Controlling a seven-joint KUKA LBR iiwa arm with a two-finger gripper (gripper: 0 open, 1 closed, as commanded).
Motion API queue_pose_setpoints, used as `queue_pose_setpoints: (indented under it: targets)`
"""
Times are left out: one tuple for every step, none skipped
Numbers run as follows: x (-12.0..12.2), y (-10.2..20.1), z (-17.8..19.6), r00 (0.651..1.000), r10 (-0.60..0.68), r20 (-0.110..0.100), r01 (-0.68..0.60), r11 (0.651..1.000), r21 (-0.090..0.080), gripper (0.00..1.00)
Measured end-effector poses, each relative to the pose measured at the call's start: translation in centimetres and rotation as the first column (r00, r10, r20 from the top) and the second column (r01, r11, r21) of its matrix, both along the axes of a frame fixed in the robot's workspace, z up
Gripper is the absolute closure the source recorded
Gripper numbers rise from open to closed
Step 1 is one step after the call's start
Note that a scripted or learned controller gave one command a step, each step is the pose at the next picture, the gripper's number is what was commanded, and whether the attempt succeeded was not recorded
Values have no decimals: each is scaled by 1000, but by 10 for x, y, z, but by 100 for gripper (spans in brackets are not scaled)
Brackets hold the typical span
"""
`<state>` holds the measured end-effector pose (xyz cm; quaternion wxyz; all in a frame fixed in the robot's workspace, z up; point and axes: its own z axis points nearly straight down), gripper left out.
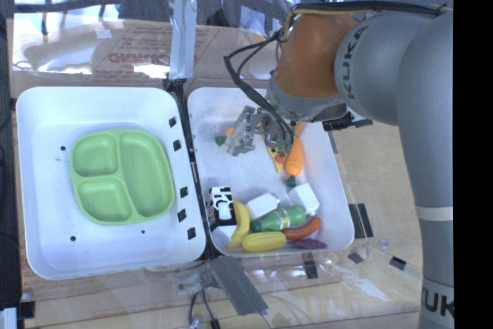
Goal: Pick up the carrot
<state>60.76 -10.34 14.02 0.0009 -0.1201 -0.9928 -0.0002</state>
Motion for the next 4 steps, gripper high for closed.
queue_pose_setpoints:
  targets:
    - [-2, -78, 63, 997, 82, 5, -82, 997, -4, 100]
    - [-2, -75, 61, 996, 86, 3, -86, 996, -1, 0]
    - [-7, -106, -42, 991, 131, -6, -131, 991, 3, 0]
    - [-14, -105, -47, 949, 316, 2, -316, 949, -1, 0]
